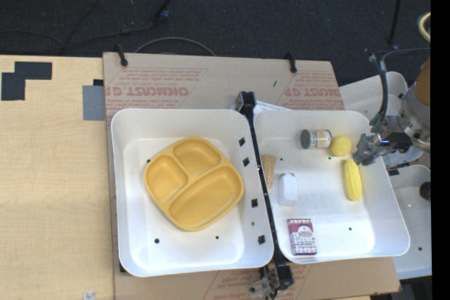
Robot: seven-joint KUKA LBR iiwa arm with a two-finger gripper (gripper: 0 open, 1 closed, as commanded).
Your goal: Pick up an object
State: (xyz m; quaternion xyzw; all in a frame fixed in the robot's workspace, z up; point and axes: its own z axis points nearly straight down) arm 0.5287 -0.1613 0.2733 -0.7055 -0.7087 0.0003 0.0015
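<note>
Corn cob (353,180) near right bin's (394,235) right edge, untouched; tool (368,149) hovers above it, grip state unclear. Approach step; next, descend.

Grey arm (415,109) reaches in from the right.

bins (133,151): glossy white plastic | tray (193,183): smooth yellow plastic | bench (49,172): matt pale wood

Divided tray (193,183) in left bin (130,151), jar (316,139) in right bin (394,235)
</note>
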